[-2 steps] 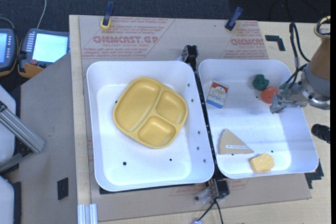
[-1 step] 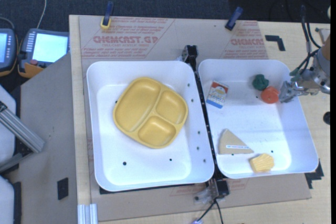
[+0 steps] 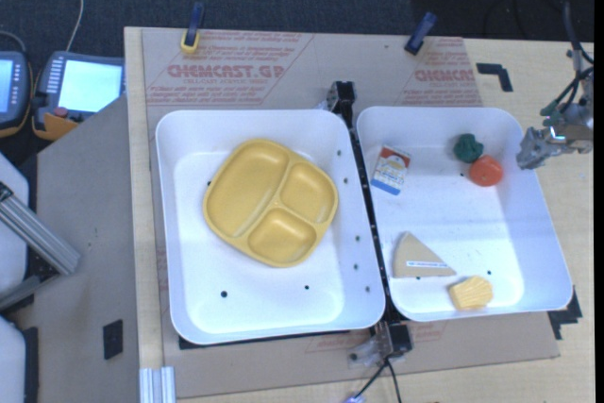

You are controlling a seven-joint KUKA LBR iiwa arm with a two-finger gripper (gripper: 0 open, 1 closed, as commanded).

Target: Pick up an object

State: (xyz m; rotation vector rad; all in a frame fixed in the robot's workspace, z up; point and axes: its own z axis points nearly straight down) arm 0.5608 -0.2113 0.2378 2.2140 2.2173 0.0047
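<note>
The right bin (image 3: 528, 231) holds several small things. A small white, red and blue carton (image 3: 390, 170) lies at its left. Near the far right corner a dark green piece (image 3: 467, 146) sits against a red-orange ball (image 3: 486, 172). A tan wedge (image 3: 421, 258) lies toward the front, and a yellow lump (image 3: 470, 293) sits just in front of it. My gripper (image 3: 543, 146) hangs at the bin's right rim, level with the red-orange ball and a little to its right. I see nothing held in it.
The left bin (image 3: 189, 278) carries a yellow divided plate (image 3: 272, 201). A black divider (image 3: 363, 203) runs between the two bins. Cables (image 3: 576, 90) hang above the gripper at the right edge. Clamps (image 3: 192, 25) stand at the board's far edge.
</note>
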